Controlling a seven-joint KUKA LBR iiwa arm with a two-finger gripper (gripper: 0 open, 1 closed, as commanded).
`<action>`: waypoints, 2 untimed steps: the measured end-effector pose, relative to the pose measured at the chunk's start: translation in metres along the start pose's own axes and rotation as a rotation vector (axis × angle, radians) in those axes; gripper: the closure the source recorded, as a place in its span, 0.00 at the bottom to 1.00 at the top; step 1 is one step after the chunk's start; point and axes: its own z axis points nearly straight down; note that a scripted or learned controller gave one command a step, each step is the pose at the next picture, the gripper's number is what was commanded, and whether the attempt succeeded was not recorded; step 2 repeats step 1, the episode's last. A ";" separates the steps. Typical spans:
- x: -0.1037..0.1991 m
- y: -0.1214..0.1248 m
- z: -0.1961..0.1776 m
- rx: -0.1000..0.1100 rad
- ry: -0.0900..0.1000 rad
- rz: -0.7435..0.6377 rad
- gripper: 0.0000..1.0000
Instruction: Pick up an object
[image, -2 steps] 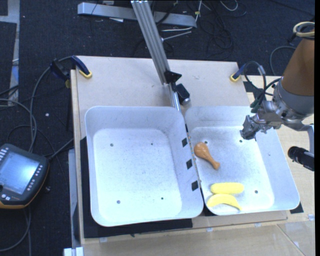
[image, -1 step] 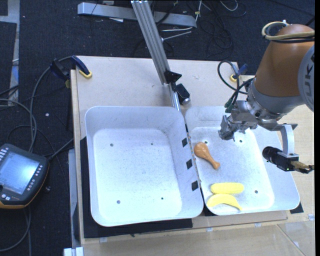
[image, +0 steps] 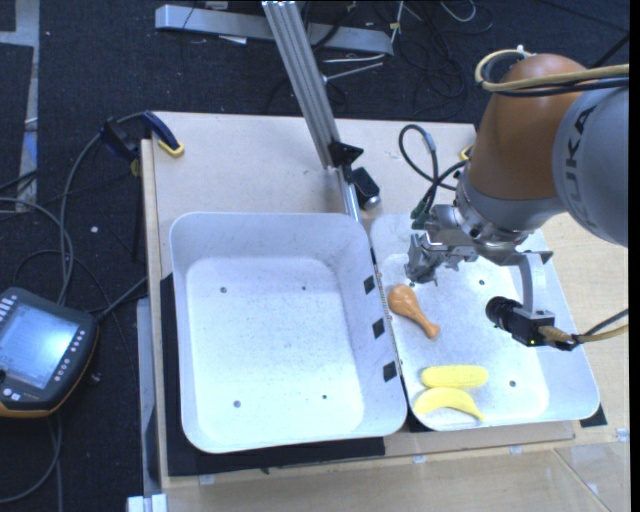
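pendant (image: 38, 350): floor, left of bench (screen lit) | clamp (image: 150, 133): bench's far-left corner

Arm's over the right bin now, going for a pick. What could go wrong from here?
The hand sits close above the orange toy drumstick, which lies near the right bin's left wall; a descent could clip that wall. The drumstick's tapered shape may slip. The yellow toy corn cob and yellow toy banana lie together, so one could nudge the other.
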 end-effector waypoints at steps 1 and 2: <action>0.055 0.007 0.002 -0.001 0.000 -0.001 1.00; 0.055 0.007 0.002 -0.001 0.000 -0.001 1.00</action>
